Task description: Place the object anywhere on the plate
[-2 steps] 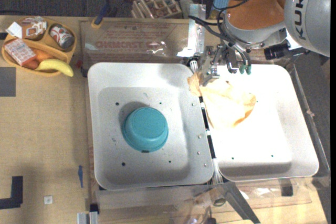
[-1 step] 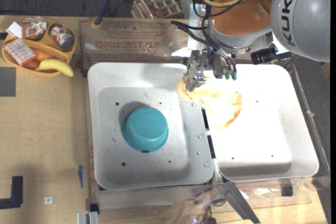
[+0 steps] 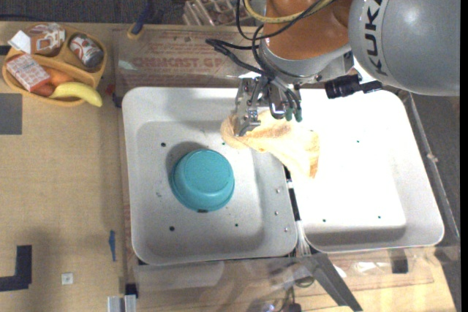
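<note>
— Above the seam between the two bins, what was the pincer (image 3: 257,112) doing?

— It hung from the grey arm (image 3: 409,18), under the orange band (image 3: 307,0), with its fingers pointing down over the far inner corner of the left bin (image 3: 146,157). The fingers were clenched on the upper edge of a floppy yellowish object (image 3: 281,142), something like a slice of bread or a soft cloth; I could not tell which.

— And how did the object lie?

— It drooped from the pincer, down and toward the right bin (image 3: 380,179). Its top edge sat between the fingers, and its lower tip hung across the rims where the two bins met. Whether that tip touched the rim or hung just clear of it, I could not tell.

— Where was the plate?

— Below and to the left of the pincer, in the middle of the left bin, sat a round teal plate (image 3: 202,179). It looked more like an upturned bowl. It lay well apart from the object, nothing touching it.

— Anything further out?

— Black and yellow cables (image 3: 252,4) looped off the wrist just above the pincer. Far off to the left, on the wooden bench (image 3: 58,193), stood an orange tray (image 3: 88,69) of toy food, with a banana (image 3: 77,91) at its near edge and some small boxes and tins inside. Behind the bins, beyond the pincer, a cardboard strip (image 3: 183,58) with faded lettering lay along the bench.
</note>
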